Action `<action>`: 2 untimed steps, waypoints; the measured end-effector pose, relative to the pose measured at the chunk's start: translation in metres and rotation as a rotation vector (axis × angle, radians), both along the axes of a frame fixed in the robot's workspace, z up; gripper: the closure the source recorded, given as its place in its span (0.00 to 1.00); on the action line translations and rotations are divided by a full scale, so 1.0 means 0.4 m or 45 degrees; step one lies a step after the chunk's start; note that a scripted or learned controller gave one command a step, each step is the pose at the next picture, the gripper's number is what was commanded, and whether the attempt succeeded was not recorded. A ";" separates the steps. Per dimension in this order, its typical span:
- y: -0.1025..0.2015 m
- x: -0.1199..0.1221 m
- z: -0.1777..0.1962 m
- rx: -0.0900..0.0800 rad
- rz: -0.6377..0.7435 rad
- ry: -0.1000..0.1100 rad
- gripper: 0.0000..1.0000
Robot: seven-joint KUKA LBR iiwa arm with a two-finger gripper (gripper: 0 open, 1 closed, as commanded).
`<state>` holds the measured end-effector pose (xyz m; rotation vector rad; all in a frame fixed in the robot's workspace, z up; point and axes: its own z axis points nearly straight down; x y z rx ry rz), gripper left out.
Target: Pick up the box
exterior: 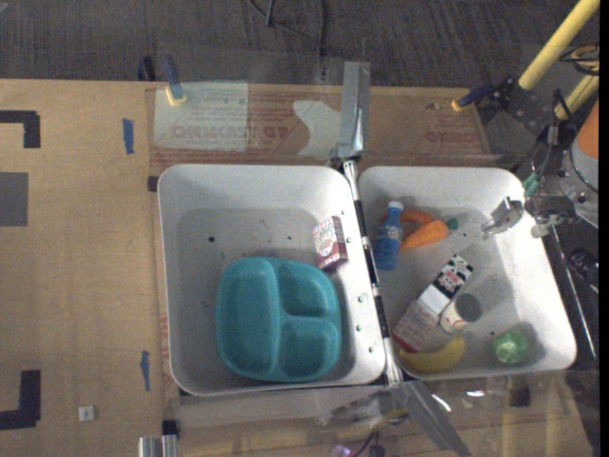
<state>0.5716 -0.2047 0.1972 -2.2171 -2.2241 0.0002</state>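
1. Landmark: the metal divider (366, 255) between the two white bins.
2. Box (330, 242), small, red and white: in the left bin (181, 284), just left of the divider and toward its far half, standing roughly upright. Its lower edge is touching or just beside the teal plate's rim; hard to say which.
3. Teal compartment plate (279, 318): left of the divider, toward the near half of that bin, lying flat.
4. Arm: comes in well to the right of the divider, at the far right corner of the right bin (547, 298). Just the wrist end is in frame, orange band (589, 133) topmost at the frame edge.
5. Gripper (504, 216): a metal tip reaches left over the right bin's right rim, well apart from the box. Open or closed: cannot tell, too small and blurred. Nothing visible in it.
6. Right of the divider: blue bottle (388, 237) just beside it, carrot (425, 234), black and white carton (434, 303), banana (435, 355), green item (511, 346).
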 end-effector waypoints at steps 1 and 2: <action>0.175 -0.024 -0.260 -0.002 -0.145 -0.004 0.00; 0.172 -0.021 -0.234 -0.004 -0.148 -0.010 1.00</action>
